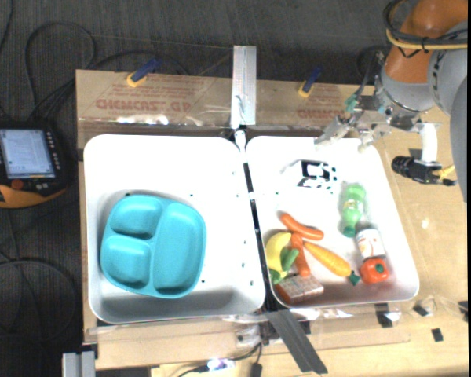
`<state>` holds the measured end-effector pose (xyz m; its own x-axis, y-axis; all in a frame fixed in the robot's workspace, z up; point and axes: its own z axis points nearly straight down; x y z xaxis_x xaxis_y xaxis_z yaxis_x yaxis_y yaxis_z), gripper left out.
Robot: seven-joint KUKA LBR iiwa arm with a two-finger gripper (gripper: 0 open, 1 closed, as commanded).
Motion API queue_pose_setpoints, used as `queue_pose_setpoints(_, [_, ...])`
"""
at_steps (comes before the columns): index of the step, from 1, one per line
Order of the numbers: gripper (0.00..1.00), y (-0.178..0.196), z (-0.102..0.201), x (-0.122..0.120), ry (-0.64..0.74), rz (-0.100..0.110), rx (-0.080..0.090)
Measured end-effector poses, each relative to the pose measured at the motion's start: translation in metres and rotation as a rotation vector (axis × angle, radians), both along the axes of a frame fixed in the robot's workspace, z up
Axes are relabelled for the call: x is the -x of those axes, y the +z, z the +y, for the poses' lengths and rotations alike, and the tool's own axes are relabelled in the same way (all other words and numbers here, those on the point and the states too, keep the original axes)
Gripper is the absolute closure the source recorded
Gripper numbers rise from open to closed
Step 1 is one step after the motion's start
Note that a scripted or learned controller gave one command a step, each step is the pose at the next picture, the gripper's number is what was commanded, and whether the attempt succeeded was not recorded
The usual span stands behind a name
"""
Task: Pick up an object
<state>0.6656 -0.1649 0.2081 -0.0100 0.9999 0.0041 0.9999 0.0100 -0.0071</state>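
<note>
My gripper (350,134) hangs over the back rim of the right bin (400,234), open with nothing between its fingers. The objects lie well in front of it in the bin's near half. A green bottle (351,206) lies closest, with a small red-labelled bottle (369,244) and a red tomato (374,270) nearer the front right corner. To their left are an orange carrot (327,259), an orange-red sausage (301,226), a yellow fruit (276,248) and a brown block (300,289).
The left bin (110,155) holds a turquoise divided plate (153,246). A black printed mark (315,173) sits on the right bin's floor, which is bare around it. A pendant (22,157) lies off the bench at left. Cardboard (165,96) backs both bins.
</note>
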Motion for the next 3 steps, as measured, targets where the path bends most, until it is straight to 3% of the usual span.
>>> queue_pose_setpoints(1, [0.0,0.0,0.0,0.0,0.0,0.0,0.0])
queue_pose_setpoints(2, [0.0,-0.086,0.02,0.035,0.21,-0.025,0.007])
queue_pose_setpoints(3, [0.0,-0.112,-0.001,0.017,0.231,-0.003,0.001])
